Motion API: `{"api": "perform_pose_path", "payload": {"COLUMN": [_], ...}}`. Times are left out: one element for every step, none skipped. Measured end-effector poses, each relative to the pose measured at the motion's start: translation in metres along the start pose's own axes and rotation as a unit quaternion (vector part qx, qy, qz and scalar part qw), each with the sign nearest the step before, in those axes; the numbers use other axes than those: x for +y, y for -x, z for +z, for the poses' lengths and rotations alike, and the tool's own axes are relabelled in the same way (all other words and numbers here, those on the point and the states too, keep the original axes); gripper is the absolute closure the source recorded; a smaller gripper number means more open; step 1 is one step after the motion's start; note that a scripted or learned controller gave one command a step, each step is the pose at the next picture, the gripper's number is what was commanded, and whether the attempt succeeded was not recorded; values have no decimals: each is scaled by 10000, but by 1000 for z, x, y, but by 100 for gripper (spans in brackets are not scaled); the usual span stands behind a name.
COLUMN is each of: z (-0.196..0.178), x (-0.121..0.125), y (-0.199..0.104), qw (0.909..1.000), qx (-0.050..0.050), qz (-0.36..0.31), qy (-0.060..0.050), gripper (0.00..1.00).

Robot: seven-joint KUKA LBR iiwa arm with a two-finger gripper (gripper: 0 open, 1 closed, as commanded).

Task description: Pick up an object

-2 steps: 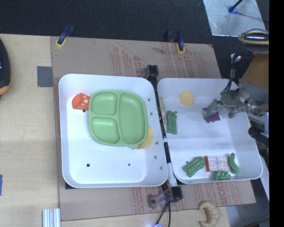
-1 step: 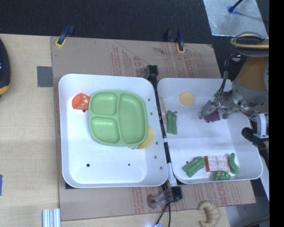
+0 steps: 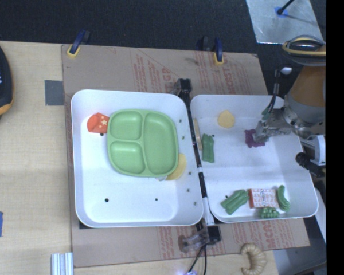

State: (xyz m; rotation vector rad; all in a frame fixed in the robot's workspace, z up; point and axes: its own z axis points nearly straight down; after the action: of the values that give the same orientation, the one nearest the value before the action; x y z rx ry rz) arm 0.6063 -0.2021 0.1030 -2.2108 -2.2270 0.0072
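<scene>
Brown cardboard covers the desk under both white bins, and the action is all in the right bin. What I take for the target is the small purple object in that bin's upper right area, since the end effector sits right over it, coming in from the right with the grey arm behind. The purple piece lies just below and to the left of the tip, touching it or very nearly so; from this slanted view I can't tell whether it sits between the end effector's tips or merely beside them, and I can't tell how wide the end effector stands. The piece looks compact, with no clear long axis I can read.

Near it, a yellow round piece rests up and to the left, well apart. A green pickle-like item lies by the bin's left wall. Along the bottom edge sit green vegetables and a red-and-white packet. The left bin holds a green divided plate with a red object at its left side.

I judge the next move turns on a slight shift down-left before closing.
</scene>
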Motion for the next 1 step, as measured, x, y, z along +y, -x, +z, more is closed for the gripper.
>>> {"api": "perform_pose_path", "payload": {"z": [-10], "x": [-75], "y": [10], "qw": [10000], "qx": [9], "qz": [29], "qy": [-17], "gripper": [100]}}
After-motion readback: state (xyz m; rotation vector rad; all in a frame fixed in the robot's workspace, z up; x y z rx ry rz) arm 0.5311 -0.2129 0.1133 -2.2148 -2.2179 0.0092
